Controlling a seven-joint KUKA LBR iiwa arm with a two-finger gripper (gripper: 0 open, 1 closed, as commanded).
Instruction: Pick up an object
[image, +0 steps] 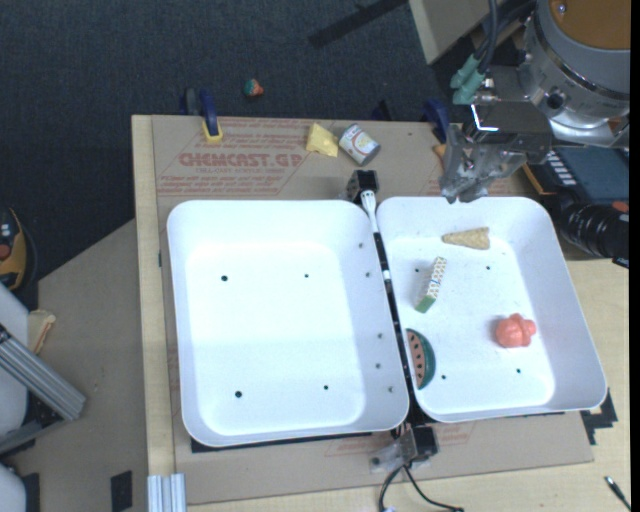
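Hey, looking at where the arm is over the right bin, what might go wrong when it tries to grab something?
The end effector hangs above the far rim of the right white bin, so a straight descent may strike that rim. The nearest target, the flat tan wedge-shaped piece, lies low and may slip from a pinch. The round green and red slice rests against the bin's left wall, leaving little room beside it.

Wedge (467, 238), block (433, 283), lump (514, 331) in right bin (570, 300).
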